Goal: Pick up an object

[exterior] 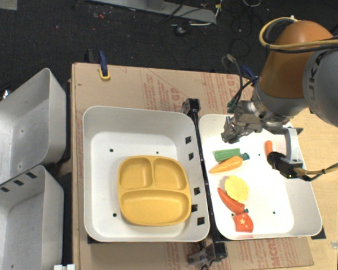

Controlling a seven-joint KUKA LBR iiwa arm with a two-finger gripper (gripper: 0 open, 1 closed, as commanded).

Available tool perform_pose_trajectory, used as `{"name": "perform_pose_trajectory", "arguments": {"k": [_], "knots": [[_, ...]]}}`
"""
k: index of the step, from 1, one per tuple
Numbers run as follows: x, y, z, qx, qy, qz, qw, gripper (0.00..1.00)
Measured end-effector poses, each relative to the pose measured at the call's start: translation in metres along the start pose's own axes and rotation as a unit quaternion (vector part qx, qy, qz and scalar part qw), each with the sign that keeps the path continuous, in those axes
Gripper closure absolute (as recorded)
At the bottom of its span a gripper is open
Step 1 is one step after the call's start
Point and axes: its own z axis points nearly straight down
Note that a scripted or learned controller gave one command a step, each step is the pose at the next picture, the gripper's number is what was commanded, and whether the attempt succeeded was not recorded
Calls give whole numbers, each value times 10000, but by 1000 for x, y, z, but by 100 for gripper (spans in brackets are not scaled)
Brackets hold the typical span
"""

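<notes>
My gripper (233, 135) hangs over the back left part of the right bin (277, 222), just above a green toy vegetable (226, 155). Right beneath the green piece lies an orange carrot (226, 163). Further forward sit a yellow lumpy toy (237, 189), a long red pepper (230, 200) and a small red strawberry-like piece (243, 222). A small orange piece (268, 147) lies at the back of the bin. Nothing shows between the fingers.
The left bin (97, 212) holds a yellow divided plate (153, 190). A black clamp-like part (284, 164) on the arm's cable reaches over the right bin's back right. Two white bins (22, 129) stand off the bench at the left.
</notes>
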Motion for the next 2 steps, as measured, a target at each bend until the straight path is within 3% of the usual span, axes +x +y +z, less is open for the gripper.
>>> {"name": "perform_pose_trajectory", "arguments": {"k": [1,2], "knots": [[59,5,17,12,4,-2,10000,100],[114,13,10,-9,4,0,10000,100]]}}
